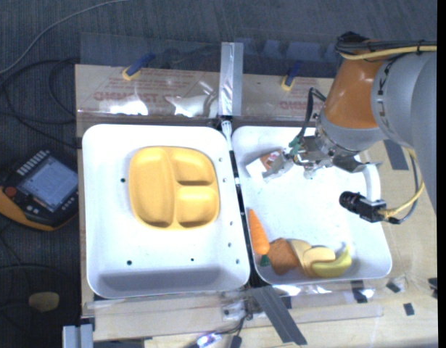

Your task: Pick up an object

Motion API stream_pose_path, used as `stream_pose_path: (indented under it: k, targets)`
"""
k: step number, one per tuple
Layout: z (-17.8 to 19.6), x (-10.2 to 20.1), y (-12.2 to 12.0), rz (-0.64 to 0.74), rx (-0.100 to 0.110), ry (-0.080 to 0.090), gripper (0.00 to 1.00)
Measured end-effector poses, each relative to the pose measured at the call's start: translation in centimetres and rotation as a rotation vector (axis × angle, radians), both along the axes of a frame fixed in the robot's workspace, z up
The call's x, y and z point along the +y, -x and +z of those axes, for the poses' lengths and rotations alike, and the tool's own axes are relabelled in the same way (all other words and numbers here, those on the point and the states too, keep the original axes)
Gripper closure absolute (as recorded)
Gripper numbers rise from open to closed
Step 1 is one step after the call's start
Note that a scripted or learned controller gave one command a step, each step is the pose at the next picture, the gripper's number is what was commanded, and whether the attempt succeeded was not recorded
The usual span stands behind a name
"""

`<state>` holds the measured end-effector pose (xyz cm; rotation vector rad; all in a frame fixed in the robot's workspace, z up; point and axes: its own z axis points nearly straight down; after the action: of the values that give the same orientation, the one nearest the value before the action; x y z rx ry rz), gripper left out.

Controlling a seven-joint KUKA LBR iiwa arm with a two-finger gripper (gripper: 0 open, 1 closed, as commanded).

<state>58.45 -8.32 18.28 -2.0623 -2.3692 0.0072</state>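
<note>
Black and orange, a handheld controller (35, 191) lies on the dark carpet at the far left, well apart from the bench, with cables trailing around it. Next comes the left bin (106, 259), a shallow white tub that holds a yellow divided plate (173, 187) lying flat near its middle — three compartments, facing up. A metal strip (230, 78) runs along the seam between the two tubs at the back, and blue and yellow clips (138, 66) hold clear plastic sheeting behind them. The right bin (331, 223) carries the loose objects: an orange carrot (258, 233) lies along its left wall, and just beside it, in the near corner, a brown pear-shaped piece (281, 256) touches a banana (330, 262) and a pale slice. Near the far left corner of this tub a small red-and-white object (270, 160) rests on the floor, with the gripper (308, 158) just to its right. Whether it touches that object cannot be told, and how its jaws stand cannot be told either. The grey arm (411, 100) with its orange band reaches in from the right.
</note>
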Motion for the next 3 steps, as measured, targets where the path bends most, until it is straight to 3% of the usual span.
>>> stream_pose_path:
  k: [1, 2, 3]
  targets:
    - [-9.4, -2.2, -3.0, 0.203, -0.013, 0.001, 0.0]
    - [0.1, 1.1, 2.2, 0.467, -0.002, -0.003, 0.0]
    - [0.6, -0.3, -0.8, 0.58, -0.002, -0.002, 0.0]
